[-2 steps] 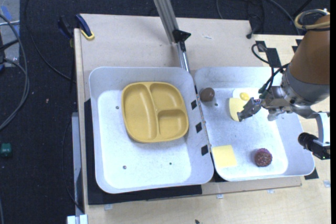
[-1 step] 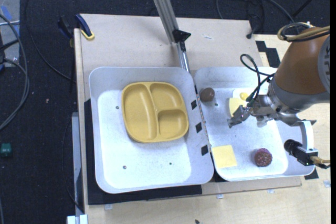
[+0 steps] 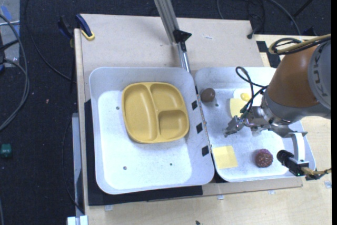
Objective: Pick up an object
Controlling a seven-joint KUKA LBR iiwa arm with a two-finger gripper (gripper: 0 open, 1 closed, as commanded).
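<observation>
In the camera view the right bin [image 3: 210, 75] holds several small objects. A brown ball [image 3: 208, 95] lies near its far left corner. A pale yellow piece [image 3: 238, 105] lies in the middle, partly hidden by the arm. A flat yellow square [image 3: 225, 156] rests near the front left, and a dark red ball [image 3: 263, 158] sits near the front. My gripper [image 3: 233, 128] hangs low over the bin's middle, just in front of the pale yellow piece and behind the yellow square. Nothing shows in its grasp.
The left bin [image 3: 105, 129] carries a yellow divided plate [image 3: 156, 111]. A slanted metal pole [image 3: 166, 2] rises behind the bins. Black clips [image 3: 200, 126] mark the seam between the bins. The arm's orange band [image 3: 295, 81] covers the right bin's far right side.
</observation>
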